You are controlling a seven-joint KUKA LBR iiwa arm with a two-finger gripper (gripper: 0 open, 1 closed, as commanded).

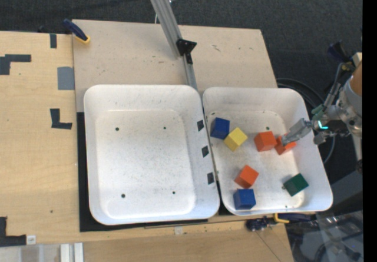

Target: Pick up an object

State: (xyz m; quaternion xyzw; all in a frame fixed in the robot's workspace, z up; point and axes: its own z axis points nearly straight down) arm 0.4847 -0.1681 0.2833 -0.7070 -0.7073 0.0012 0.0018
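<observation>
The right bin (306, 108) holds several small blocks. A blue block (220, 128) and a yellow block (236, 138) lie at its left. An orange block (265, 141) sits in the middle, with a small red block (287, 148) just to its right. Lower down are another orange block (247, 176), a second blue block (244, 198) and a green block (295, 184). My gripper (286, 139) reaches in from the right, low over the bin. Its tip is right at the top of the red block, close beside the orange one, and partly hides the red block.
The left bin (94, 102) stands next to the right one, their rims touching. A slanted metal bar (165, 7) runs down to the bins' shared back corner. Cables and the arm's wrist (341, 116) hang past the right rim.
</observation>
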